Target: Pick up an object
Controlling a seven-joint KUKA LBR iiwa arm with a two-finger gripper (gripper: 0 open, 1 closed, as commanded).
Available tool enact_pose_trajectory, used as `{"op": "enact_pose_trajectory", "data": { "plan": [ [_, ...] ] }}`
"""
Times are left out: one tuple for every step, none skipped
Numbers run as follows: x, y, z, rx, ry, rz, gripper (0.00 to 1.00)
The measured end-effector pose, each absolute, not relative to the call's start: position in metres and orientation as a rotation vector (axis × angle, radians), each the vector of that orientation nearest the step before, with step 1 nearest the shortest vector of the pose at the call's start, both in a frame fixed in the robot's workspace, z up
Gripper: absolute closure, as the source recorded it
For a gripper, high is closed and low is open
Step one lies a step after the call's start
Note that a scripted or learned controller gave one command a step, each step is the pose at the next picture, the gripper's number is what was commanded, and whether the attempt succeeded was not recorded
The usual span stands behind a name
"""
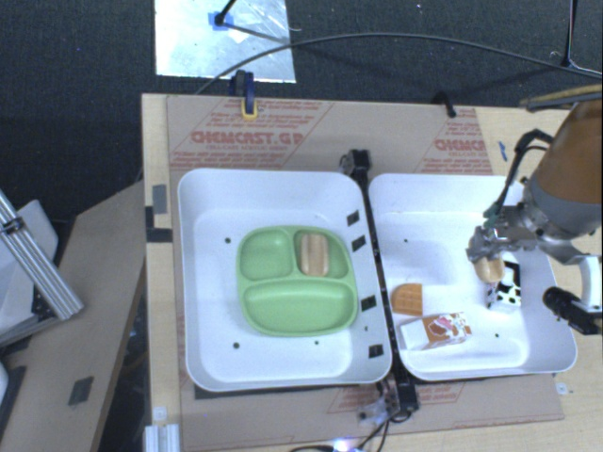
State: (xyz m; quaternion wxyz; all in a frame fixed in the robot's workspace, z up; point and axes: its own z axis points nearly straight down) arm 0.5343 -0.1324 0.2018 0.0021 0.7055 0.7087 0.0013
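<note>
Nearest the camera, cables (pixel 382 412) bunched at the bench's front edge, where the two white bins met. Just behind them, in the right bin (pixel 537 351), a small red-and-white packet (pixel 438 329) lay flat near the front wall, and a tan wedge-shaped piece (pixel 407 298) sat just beside it toward the divider.

My arm (pixel 573 163) reached in from the right, orange band above the wrist, and my pincer (pixel 490 252) hung low over the right bin's middle. A small rounded tan object (pixel 489 269) showed right at my fingertips; whether my fingers were clamped on it or merely above it, I could not tell, nor whether they were apart or together. Just beside it, toward the front, a black-and-white patterned toy (pixel 506 293) rested on the bin floor.

In the left bin (pixel 203 281) sat a green divided plate (pixel 297 281) with three compartments. A tan bun-like piece (pixel 313 253) lay in its upper right compartment.

Behind both bins, a brown board with red lettering (pixel 254 137) covered the bench, with a blue-and-yellow clamp (pixel 246 93) at its back edge and a shiny sheet (pixel 224 26) on the dark floor beyond.
</note>
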Motion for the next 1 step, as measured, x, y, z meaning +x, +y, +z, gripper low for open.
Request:
{"op": "enact_pose_trajectory", "data": {
  "plan": [
    [0.5389,-0.1304,0.2457,2.211,2.224,0.005,1.00]
  ]
}}
